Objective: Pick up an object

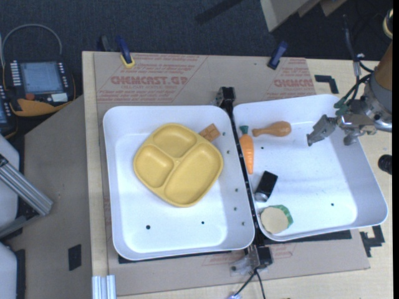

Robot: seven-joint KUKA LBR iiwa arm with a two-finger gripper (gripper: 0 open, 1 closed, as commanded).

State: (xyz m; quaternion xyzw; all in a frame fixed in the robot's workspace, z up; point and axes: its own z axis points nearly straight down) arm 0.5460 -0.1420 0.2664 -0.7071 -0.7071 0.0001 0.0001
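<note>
Hovering fingers right of carrot.

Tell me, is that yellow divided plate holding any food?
Empty. All three compartments of the yellow plate show bare yellow; it sits in the left bin.

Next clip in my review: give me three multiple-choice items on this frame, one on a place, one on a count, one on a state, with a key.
1. Where does the yellow divided plate lie?
A. left bin
B. right bin
C. on the cardboard

2. How many compartments does the plate have?
A. two
B. three
C. five

3. How is the hand placed?
A. shut on the carrot
B. pressed onto the plate
C. over the right bin's upper right part, nothing between its fingers

Key: 1 A, the plate sits inside the left bin. 2 B, its ridges mark three sections. 3 C, the carrot lies apart from it by the right bin's left wall.
</note>
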